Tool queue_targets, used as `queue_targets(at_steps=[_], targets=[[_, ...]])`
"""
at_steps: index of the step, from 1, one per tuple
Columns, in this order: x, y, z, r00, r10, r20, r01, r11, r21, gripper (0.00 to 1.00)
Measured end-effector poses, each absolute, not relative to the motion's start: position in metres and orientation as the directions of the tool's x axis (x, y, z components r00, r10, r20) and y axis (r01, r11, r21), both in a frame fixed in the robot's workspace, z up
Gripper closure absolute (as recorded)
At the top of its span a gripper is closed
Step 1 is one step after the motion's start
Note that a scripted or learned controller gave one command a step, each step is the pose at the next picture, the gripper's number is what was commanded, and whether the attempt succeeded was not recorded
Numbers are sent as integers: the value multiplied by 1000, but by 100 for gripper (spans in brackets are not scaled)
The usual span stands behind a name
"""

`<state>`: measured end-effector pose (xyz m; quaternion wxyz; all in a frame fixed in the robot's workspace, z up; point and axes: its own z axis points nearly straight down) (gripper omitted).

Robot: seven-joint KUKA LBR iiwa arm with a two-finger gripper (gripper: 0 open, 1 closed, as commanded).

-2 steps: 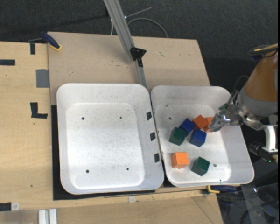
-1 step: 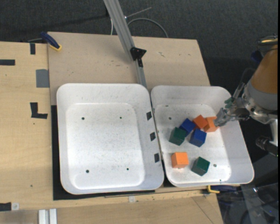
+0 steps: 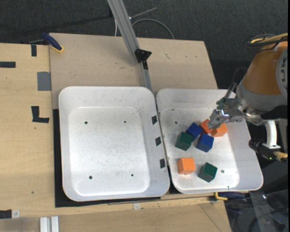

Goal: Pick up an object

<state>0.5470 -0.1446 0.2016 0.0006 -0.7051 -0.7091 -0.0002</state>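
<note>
The right bin (image 3: 241,178) holds several small blocks. An orange block (image 3: 219,129) lies near the bin's right side, and my gripper (image 3: 216,120) is down right over its upper left part, partly hiding it. Just left of it sit a blue block (image 3: 194,129) and a second blue block (image 3: 205,142), close together. A green block (image 3: 184,140) touches the left side of that group. Nearer the front lie another orange block (image 3: 186,165) and another green block (image 3: 208,171), each apart from the rest.
The left bin (image 3: 67,144) stands beside the right one, their rims meeting in the middle. A slanted metal rod (image 3: 128,28) runs from the top down to the bins' shared edge. The arm's orange band (image 3: 263,76) hangs over the right bin's far right corner.
</note>
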Motion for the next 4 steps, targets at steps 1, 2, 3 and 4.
queue_targets(at_steps=[1, 2, 3, 4], targets=[[569, -90, 201, -7, 1000, 2, 1000, 7, -1, 100], [582, -47, 204, -6, 1000, 2, 1000, 6, -1, 100], [595, 11, 217, -8, 1000, 2, 1000, 8, 0, 100], [609, 73, 226, -8, 1000, 3, 1000, 8, 0, 100]])
